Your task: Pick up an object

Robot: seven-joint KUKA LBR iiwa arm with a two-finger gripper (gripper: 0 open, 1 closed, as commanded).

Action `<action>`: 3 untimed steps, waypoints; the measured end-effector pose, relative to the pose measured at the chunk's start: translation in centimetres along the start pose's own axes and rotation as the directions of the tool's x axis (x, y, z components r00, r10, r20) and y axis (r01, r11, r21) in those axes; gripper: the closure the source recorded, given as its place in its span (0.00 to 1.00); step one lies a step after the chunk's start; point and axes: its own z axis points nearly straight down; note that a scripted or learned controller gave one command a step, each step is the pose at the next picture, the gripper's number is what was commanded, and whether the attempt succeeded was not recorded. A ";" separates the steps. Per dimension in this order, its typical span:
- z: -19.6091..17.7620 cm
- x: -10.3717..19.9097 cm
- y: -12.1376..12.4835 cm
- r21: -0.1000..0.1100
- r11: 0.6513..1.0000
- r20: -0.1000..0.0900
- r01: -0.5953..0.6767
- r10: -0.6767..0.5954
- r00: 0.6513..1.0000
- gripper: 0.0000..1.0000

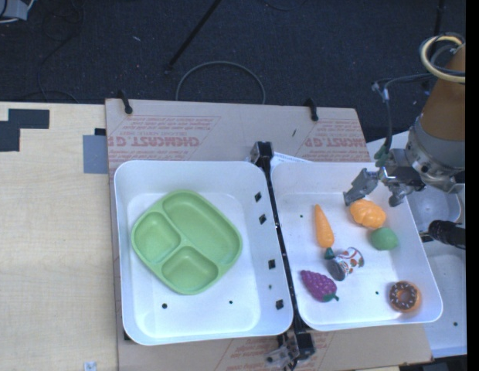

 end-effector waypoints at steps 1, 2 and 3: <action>-0.6 0.0 0.2 -0.010 1.000 0.001 0.002 -0.002 1.000 0.00; 4.0 0.0 0.8 -0.007 1.000 0.001 0.001 -0.001 1.000 0.00; 9.7 0.8 1.3 -0.006 1.000 0.000 0.001 -0.001 1.000 0.00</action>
